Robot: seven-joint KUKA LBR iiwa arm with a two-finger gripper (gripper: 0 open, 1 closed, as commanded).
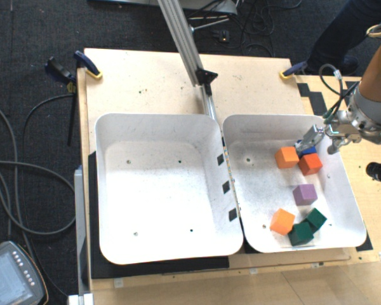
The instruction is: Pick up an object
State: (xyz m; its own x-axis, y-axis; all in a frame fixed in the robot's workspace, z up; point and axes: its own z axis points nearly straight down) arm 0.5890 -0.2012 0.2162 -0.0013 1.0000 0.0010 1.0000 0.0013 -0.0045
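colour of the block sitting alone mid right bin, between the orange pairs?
Purple block, clearest in the camera view.

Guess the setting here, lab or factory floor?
Likely a robotics lab: a plywood bench clamped at the corners, two white bins holding coloured blocks for grasp trials, loose cables on dark carpet, and a teach pendant.
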